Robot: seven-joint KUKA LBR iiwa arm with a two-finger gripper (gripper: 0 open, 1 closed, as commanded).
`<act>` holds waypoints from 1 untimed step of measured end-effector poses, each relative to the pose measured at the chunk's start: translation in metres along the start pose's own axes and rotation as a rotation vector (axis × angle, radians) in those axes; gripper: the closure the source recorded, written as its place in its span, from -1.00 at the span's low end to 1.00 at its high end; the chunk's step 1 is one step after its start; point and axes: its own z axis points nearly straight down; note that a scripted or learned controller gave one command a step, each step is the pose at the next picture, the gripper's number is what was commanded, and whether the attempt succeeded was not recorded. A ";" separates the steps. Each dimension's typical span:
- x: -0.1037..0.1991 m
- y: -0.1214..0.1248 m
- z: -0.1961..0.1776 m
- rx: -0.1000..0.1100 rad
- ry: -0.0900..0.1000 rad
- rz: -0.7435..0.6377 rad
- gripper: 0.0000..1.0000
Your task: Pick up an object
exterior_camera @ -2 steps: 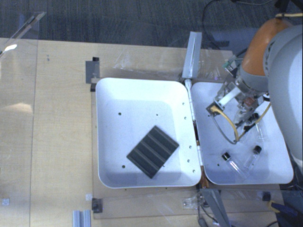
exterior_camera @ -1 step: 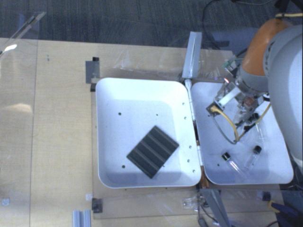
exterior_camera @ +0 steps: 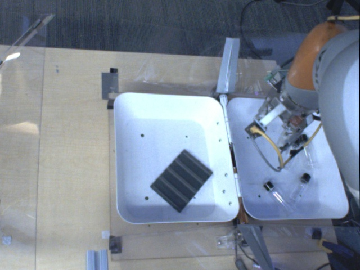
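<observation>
A dark grey ribbed rectangular pad lies flat and turned diagonally in the left bin, toward its front. My gripper hangs over the back half of the right bin, below the grey arm with its orange band. A yellow cable loops beneath it. Small clear tubes with black caps lie on the right bin's floor, in front of the gripper and apart from it. The pad is far to the gripper's left, across the bin divider.
A second capped tube and another clear piece lie near the right bin's front. A grey metal bracket stands behind the seam between the bins. Wooden bench surrounds the bins, with clamps at the left bin's corners.
</observation>
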 end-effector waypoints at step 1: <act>0.000 0.000 0.000 0.000 0.000 0.000 -1.00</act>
